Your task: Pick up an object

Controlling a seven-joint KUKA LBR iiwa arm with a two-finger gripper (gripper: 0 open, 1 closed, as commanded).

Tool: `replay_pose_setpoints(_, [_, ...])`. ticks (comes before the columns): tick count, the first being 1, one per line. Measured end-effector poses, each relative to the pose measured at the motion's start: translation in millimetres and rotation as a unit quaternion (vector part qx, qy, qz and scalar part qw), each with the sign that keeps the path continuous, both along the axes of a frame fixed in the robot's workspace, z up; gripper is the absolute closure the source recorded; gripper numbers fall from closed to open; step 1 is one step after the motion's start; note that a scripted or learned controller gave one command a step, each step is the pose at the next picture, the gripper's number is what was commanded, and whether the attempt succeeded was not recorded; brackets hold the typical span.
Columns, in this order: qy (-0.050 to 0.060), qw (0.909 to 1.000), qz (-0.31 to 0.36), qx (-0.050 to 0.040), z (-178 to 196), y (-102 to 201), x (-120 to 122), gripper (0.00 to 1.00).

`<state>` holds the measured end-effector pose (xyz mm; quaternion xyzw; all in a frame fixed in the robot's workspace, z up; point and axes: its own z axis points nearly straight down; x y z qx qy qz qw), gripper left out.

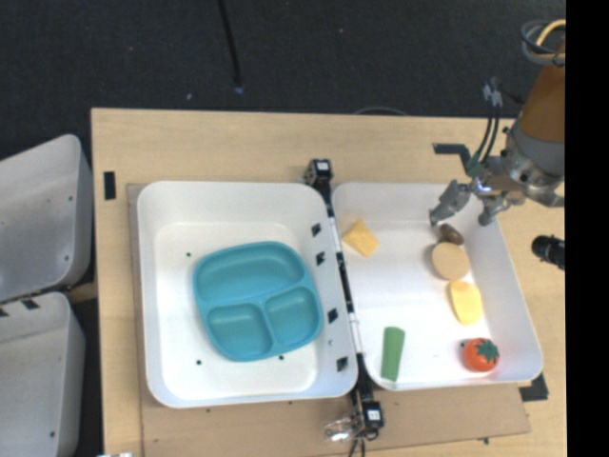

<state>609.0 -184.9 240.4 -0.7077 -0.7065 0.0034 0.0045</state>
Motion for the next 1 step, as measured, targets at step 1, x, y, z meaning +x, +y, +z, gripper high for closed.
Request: replay_pose_setpoints(1, [-0.005,1.0000,0.001,-0.0007,5.8,0.5,2.1,0.00])
